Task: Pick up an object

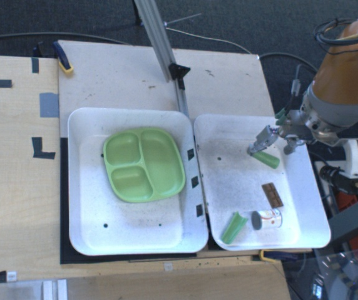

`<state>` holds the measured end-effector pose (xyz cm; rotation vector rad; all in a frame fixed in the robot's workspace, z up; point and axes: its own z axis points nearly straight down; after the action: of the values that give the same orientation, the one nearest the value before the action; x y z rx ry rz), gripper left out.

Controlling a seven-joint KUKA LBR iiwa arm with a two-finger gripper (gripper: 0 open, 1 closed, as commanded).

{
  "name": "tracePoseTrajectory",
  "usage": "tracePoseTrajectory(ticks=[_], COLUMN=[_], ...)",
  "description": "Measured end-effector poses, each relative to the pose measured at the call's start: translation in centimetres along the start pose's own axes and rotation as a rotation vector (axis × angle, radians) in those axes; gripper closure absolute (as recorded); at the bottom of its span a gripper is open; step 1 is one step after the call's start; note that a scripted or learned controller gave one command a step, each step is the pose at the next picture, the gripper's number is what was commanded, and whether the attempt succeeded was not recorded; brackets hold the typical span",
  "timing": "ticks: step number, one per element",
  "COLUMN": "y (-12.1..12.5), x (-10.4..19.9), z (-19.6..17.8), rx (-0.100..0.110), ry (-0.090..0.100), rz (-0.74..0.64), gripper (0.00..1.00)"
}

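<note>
One end effector (273,144) just above green cylinder (267,160), right bin (310,186).

We see even, fairly bright overhead light, no strong single source. White bins (135,242) nearly blown out, speckle on floors faint. We note soft short shadow under green tray (144,164), thin shadow beside metal post (157,33). Far carpet (241,11) dark, grainy. Overall sharpness modest; we find small items in right bin soft, label on small bottle (266,219) unreadable. Arm (342,74) at right edge slightly blurred, orange band glowing. Near right corner murky, detail lost.
</note>
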<state>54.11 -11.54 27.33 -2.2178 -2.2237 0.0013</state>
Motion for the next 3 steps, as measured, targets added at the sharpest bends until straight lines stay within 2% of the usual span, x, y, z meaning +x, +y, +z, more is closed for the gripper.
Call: tracePoseTrajectory(ticks=[1,3], y=[0.0,0.3], x=[0.0,1.0], z=[0.0,12.5], rx=[0.0,0.007], ry=[0.0,0.001], rz=[0.0,0.001], gripper=[0.0,0.0])
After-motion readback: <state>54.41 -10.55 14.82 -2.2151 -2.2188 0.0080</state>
